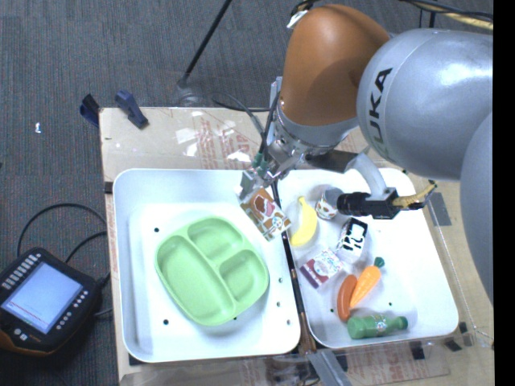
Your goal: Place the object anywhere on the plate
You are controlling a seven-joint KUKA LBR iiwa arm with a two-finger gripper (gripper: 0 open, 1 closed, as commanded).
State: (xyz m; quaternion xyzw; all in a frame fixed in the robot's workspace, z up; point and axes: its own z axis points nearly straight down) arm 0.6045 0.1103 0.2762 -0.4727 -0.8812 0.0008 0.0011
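A small carton [265,208] is seen clamped between the gripper [259,180] fingers, lifted just right of the green plate [212,270]. Transfer is underway; carrying over the plate and release are left.

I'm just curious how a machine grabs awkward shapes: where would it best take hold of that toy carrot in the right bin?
Probably across the orange body of the carrot, near its thicker upper half, coming straight down from above. It lies flat and slanted, green top up-right, so the fingers should close across its narrow width. The orange piece close on its left crowds the lower end.
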